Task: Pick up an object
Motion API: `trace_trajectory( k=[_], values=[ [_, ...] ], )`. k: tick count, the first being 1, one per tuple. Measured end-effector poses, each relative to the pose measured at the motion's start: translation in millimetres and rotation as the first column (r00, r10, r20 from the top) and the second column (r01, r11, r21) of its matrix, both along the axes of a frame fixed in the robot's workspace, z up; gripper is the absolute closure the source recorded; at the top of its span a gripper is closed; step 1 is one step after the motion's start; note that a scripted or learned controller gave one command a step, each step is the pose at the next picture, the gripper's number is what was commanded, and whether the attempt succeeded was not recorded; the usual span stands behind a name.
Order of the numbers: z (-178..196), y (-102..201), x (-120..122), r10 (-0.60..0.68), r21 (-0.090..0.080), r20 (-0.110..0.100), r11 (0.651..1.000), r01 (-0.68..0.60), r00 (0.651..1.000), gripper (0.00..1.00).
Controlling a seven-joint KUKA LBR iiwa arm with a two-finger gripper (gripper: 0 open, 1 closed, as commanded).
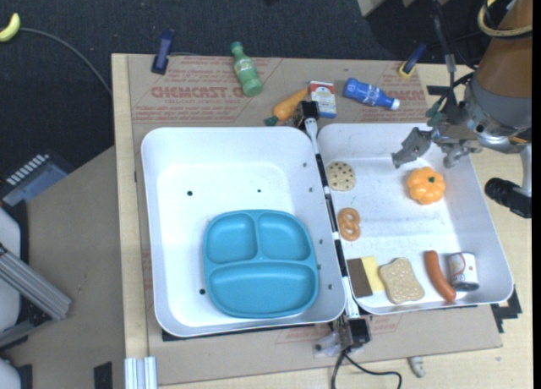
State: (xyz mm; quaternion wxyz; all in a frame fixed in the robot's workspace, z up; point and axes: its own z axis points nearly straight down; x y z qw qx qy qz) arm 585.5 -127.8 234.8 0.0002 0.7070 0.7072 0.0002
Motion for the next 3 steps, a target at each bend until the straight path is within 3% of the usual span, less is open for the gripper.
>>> trace_trajectory(
  k=[1, 2, 3],
  values=[
    [-55.3, -70.2, -21.5, -0.002, -0.001, -0.002, 1.0, 0.002, 1.0, 0.0],
    [-140.8, -90.8, -50.5, 0.001, 0.002, 0.0, 1.0, -0.001, 1.0, 0.0],
    [-149.9, -67.3, 23.9, 0.002, 0.0, 0.001, 1.0, -0.002, 1.0, 0.0]
  ],
)
